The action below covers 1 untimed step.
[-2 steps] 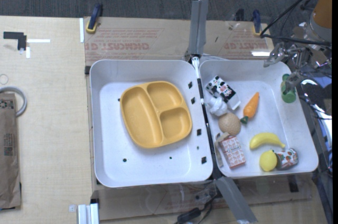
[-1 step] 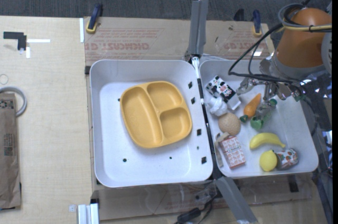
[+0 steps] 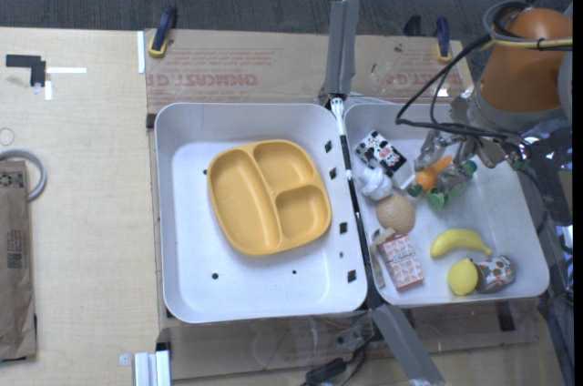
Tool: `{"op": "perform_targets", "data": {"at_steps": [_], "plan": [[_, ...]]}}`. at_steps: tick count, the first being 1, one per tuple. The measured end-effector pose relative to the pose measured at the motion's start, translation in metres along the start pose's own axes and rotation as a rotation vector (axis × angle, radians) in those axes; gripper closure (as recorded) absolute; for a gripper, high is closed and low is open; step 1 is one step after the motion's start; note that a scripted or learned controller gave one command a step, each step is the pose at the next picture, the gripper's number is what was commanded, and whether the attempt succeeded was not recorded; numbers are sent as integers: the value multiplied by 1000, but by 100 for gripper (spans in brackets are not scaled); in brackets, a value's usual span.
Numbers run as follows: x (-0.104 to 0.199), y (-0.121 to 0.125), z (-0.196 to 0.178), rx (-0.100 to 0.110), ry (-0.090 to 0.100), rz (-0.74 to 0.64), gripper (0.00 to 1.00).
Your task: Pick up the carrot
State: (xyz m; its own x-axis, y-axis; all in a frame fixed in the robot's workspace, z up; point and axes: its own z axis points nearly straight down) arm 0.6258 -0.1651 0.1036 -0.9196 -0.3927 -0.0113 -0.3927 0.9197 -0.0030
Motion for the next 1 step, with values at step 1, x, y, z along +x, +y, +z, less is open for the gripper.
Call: {"op": "perform_targets", "data": {"at_steps": [1], "plan": [[22, 10, 10, 1, 7, 407, 100]]}}
